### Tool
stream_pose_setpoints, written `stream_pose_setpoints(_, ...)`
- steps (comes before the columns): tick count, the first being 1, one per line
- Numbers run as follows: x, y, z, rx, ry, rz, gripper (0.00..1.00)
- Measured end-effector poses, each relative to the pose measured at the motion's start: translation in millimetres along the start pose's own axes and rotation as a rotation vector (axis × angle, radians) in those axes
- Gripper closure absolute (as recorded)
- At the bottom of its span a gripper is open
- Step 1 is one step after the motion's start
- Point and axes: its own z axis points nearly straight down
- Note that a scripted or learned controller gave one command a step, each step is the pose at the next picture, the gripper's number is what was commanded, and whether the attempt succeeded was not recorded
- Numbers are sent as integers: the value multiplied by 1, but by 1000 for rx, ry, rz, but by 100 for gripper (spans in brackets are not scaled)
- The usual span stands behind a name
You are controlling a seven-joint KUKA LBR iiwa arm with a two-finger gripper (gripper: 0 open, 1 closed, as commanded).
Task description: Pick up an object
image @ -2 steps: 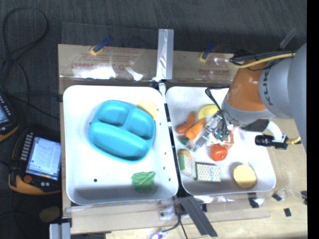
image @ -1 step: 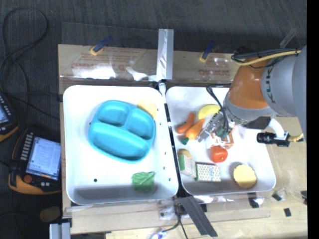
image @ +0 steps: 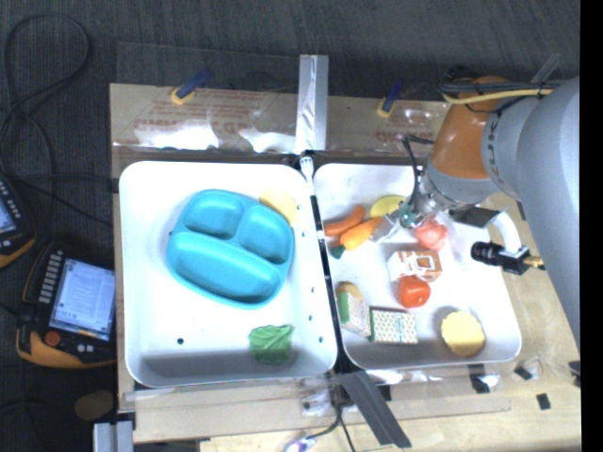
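near edge of the left bin [image: 141, 347]: a green toy [image: 271, 342] is sitting by the front wall. right bin [image: 509, 342], front row: a yellow round piece [image: 462, 331] is lying in the near right corner, a small patterned box [image: 393, 325] just left of it, a bread-like piece [image: 351, 307] beside that at the divider. further in, a red tomato [image: 414, 292] is touching a white and orange carton [image: 415, 264]. in the left bin a blue divided tray [image: 231, 244] is taking up the middle, with a yellow piece [image: 279, 203] peeking out behind its far right corner. past the carton, a pink-red ball [image: 431, 234] is lying right under the gripper [image: 412, 217], beside an orange carrot [image: 350, 228] and a yellow lemon [image: 386, 205]. the arm [image: 528, 149] is reaching in from the right, wrist down over the far part of the right bin. jaw opening: cannot tell, nothing visibly held.
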Motion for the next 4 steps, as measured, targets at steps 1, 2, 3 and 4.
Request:
stream_pose_setpoints(1, 1, 20, -166, 9, 4, 69, 100)
stream_pose_setpoints(2, -60, -45, -186, 9, 3, 23, 100)
stream_pose_setpoints(3, -13, -78, -182, 8, 5, -133, 100)
stream_pose_setpoints(4, -12, -145, -78, 7, 9, -344, 100)
